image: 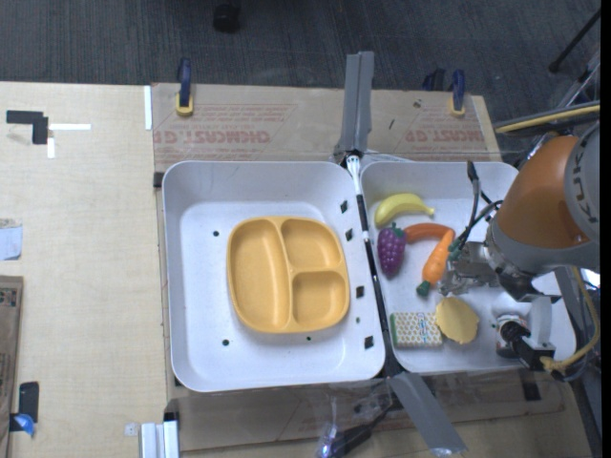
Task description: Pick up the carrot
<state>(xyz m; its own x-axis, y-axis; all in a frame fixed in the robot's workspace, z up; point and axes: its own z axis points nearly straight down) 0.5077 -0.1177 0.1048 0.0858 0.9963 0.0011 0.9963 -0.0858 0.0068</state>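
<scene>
Bench point(76, 256) bears 2 white bins point(181, 284) side by side.

A brown cardboard sheet point(286, 127) lies flat on the counter point(76, 256) behind the two white bins. Red block lettering is printed on the cardboard in two places, one stretch behind the left bin point(181, 256) and another behind the right bin point(401, 356). The letters appear upside down from this camera. They seem to spell "CHEMCAST GP", though the print is small and blurred, so the reading is uncertain.
</scene>
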